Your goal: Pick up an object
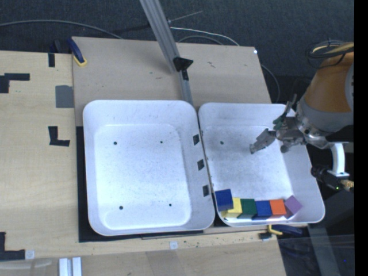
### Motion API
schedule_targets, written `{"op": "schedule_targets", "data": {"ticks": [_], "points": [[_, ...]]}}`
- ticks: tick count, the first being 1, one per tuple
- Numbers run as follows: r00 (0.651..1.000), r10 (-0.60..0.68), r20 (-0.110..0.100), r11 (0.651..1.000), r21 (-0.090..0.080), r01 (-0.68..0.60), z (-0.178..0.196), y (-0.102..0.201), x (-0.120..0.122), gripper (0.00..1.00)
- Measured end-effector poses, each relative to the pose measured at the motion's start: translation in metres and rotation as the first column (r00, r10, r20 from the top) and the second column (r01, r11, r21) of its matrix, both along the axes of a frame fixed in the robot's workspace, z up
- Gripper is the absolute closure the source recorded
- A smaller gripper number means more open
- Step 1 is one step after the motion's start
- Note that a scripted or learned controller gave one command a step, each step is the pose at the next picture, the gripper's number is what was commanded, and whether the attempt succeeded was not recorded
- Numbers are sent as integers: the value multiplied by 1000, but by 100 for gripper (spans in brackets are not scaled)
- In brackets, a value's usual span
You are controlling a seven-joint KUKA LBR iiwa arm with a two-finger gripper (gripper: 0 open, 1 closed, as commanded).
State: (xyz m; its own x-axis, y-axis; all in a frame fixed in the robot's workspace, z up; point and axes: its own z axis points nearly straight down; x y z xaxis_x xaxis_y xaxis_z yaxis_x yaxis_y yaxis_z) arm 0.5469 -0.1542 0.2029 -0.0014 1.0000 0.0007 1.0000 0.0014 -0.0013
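A row of small blocks lies along the front wall of the right bin [241,117]: a blue block [223,198], a yellow block [233,207], a green block [248,207], a second blue block [263,209], an orange block [278,207] and a purple block [292,204]. My gripper [269,147] hangs over the right middle of that bin, well behind the blocks. It is open, its fingers spread, and nothing is between them. The grey arm with its orange band [330,91] comes in from the right.
The left bin [92,119] stands beside the right one, with black clips [200,164] on the shared wall. A slanted metal pole [161,27] rises behind the bins. Cables lie on the dark floor at the back.
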Motion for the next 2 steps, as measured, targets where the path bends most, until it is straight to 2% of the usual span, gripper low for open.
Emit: {"op": "schedule_targets", "data": {"ticks": [1,2], "points": [[1000,5,-6,1000,2,-5,-86,64,40,0],[1000,1,-2,1000,0,-1,-72,60,39,100]]}}
